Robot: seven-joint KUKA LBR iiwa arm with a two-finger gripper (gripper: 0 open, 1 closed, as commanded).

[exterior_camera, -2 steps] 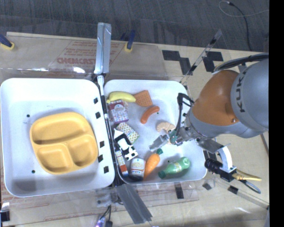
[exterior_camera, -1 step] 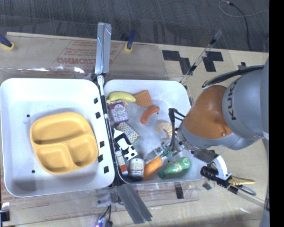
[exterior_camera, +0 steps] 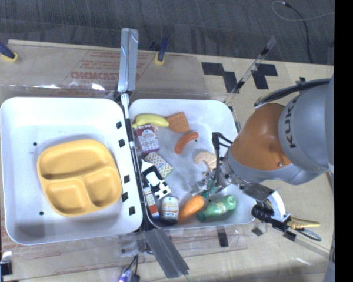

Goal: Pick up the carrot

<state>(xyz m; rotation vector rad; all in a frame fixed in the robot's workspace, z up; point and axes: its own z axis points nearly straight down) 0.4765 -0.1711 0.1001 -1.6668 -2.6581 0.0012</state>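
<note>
The orange carrot lies near the front edge of the right bin, tilted, with its tip pointing left. A green bottle touches it on the right and a small can sits against its left end. My gripper hangs just above and behind the carrot's thick end, low in the bin, and partly covers the things under it. The grey arm with its orange band reaches in from the right.
The right bin also holds a banana, a waffle, a sausage, a red box, a checkered packet and a pale shell-like piece. The left bin holds a yellow divided tray.
</note>
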